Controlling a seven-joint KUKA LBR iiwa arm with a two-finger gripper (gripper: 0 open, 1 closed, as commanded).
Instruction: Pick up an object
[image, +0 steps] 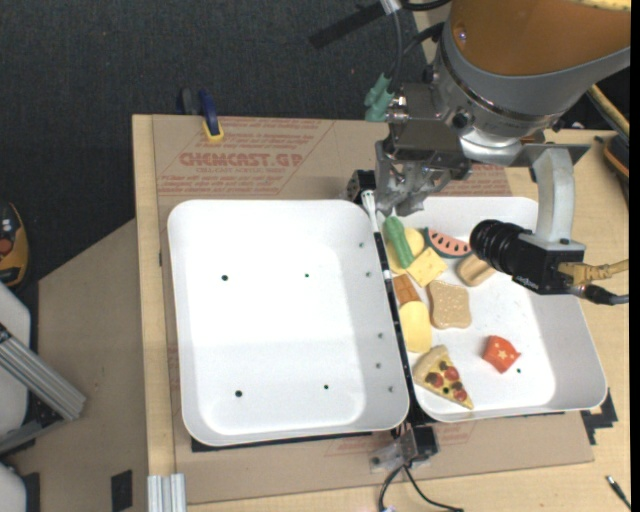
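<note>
Risk first: jaws sat low at the far left corner of the right bin (560, 385), over the green toy vegetable (397, 241), and I couldn't tell whether they were spread or pressed together; nothing was visibly pinched. The green piece, the likely target in my judgement, lay tight against the bin's left wall, touching the yellow cheese wedge (425, 267). A descent here could land on the bin rims where the two bins meet, or on the wall, and skid off. A close could also catch the cheese along with the green piece, or nudge both without lifting either.

Surroundings, left to right:
- Blue clamp (210, 116) stood at the far left corner of the cardboard sheet (250, 155) covering the table.
- Left bin (270, 310) held no toys.
- Along the right bin's left wall, going toward the near table edge: sausage (405, 290), a pale yellow round piece (414, 326), pizza slice (443, 376).
- Next to the right: watermelon slice (449, 243) and toast (450, 306), then a small tan piece (474, 270).
- Red piece (501, 352) lay alone, well apart from the rest.

In the way: a black cylinder (515, 252) on the arm (530, 60) hung over the bin's far right part, hiding what's under it. The arm's bulk blocked the view of the far table edge.
</note>
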